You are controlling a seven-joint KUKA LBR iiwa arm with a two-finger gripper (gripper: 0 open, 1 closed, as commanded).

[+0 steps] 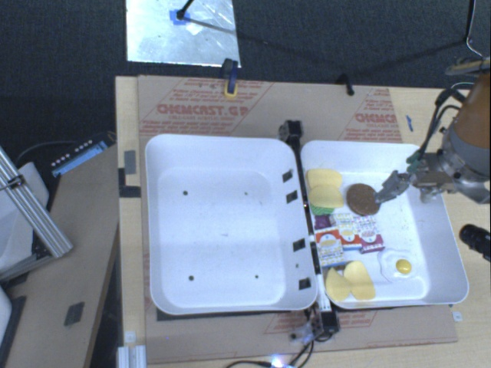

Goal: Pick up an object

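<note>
- We see the gripper (390, 186) reaching in from the right over the right bin (439, 228), its tip just beside the brown disc (362, 199).
- We cannot tell whether it is apart or together; the tip is too small and dark to read, and nothing shows between it.
- The disc lies flat in the upper middle of that bin, right of the yellow slices (325, 182), which sit on a green leaf (325, 202), and just above the packets (347, 234).
- Further down lie the egg (399, 267) and two yellow chips (350, 280). The left bin (222, 228) sits alongside.
- We judge the step in hand to be the approach onto the disc, the nearest thing to the tip.
- To do it well, we would centre over the disc before descending, not come at its right edge, where a flat piece is likely to slide toward the slices.
- We would go low enough to catch the rim, since a thin disc offers little to pinch.
- We would keep clear of the packets touching its lower edge, so only one thing comes up.
- The disc is close to round, so we find no long axis and no pointing direction; any closing direction across it should serve.
- The packets, by contrast, run roughly left to right.
</note>
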